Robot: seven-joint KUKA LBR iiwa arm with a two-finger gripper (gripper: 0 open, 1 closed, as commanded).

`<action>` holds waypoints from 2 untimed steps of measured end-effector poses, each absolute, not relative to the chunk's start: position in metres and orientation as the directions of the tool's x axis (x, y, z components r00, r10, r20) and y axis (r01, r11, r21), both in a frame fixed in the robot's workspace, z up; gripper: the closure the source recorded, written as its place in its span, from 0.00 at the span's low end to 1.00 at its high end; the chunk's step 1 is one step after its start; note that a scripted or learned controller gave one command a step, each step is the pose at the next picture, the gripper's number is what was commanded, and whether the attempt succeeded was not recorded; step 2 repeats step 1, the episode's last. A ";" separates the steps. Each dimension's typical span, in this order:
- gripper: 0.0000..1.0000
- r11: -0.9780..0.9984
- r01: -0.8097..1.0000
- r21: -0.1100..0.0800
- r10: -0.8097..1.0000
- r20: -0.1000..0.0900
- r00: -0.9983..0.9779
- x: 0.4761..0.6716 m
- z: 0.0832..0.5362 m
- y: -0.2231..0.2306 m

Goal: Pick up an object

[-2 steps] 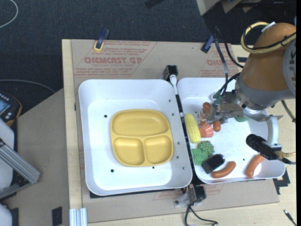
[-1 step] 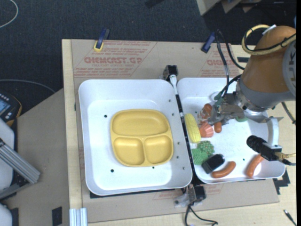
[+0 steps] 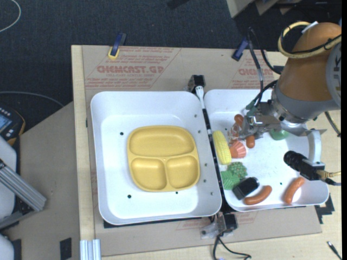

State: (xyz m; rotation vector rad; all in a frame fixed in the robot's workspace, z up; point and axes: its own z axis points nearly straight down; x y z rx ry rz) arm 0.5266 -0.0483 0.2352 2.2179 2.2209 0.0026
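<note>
Right bin (image 3: 271,99): toys crowded its left and front edges — corn (image 3: 220,147) along the left wall, broccoli (image 3: 234,173), black block (image 3: 245,187), two sausages (image 3: 258,195) (image 3: 294,190); centre floor lay bare. End effector (image 3: 245,130) sat low near the corn; finger state could not be told. Left bin (image 3: 103,145) held a yellow tray (image 3: 162,157). Brown bench (image 3: 87,80), dark floor (image 3: 81,10) around.

Grey KUKA arm w/ orange band (image 3: 312,64) reaching in from view's right, wrist bent down.
Orange section sits at upper right, w/ yellow ring at its top; grey metal wrist below it, angled toward lower left. Dark cables run along wrist's left side. Two-finger metal end effector (image 3: 250,124) points down & left, low over the right side of the worktop. Finger state hard to make out from this angle.
</note>
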 end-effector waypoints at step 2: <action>1.00 -0.001 1.000 -0.003 1.000 0.000 0.001 0.519 0.224 -0.053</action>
